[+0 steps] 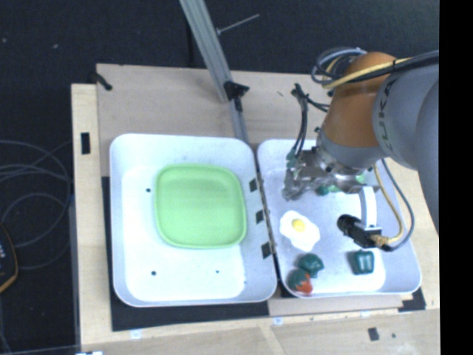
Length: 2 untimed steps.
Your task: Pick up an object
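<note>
The arm [362, 117] is reaching in from the right and hanging over the far part of the right bin [405, 278]. The tool [297, 182] is pointing down near that bin's left wall, and nothing is showing in its grip; whether it is released or clenched cannot be told from this angle.

Four small things are lying in the near half of the right bin. A fried egg [299, 229] is lying just below the tool, apart from it. A dark green piece [312, 262] is sitting nearer the front edge, touching a red piece [300, 281] at the bin's front wall. A teal block [362, 262] is lying to their right, well apart from them.

In the left bin [133, 272] a green plate [200, 205] is lying flat near the middle. Both bins are resting side by side on the pale worktop [148, 95], and a grey bar [207, 35] is slanting across its far edge.
</note>
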{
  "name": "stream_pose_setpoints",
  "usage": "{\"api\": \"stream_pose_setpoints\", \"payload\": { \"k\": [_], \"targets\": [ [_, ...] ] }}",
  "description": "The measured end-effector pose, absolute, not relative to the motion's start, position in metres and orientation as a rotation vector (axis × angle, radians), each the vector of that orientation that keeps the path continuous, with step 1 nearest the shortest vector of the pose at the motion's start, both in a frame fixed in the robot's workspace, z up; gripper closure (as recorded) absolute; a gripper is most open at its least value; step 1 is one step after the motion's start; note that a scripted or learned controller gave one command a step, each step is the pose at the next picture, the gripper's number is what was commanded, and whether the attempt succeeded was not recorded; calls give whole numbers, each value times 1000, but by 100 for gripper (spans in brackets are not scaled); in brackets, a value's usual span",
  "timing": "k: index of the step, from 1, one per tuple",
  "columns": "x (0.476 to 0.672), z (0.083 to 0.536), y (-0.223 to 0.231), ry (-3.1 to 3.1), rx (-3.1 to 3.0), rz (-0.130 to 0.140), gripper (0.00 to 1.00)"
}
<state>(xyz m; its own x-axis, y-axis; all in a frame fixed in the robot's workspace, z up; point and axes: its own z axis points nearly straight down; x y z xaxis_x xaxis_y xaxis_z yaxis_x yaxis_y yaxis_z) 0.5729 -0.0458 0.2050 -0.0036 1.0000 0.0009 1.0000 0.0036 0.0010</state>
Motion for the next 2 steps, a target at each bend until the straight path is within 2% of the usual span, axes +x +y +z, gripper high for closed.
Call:
{"api": "stream_pose_setpoints", "payload": {
  "k": [2],
  "targets": [
    [581,219,65,2227,2216,3,100]
  ]
}}
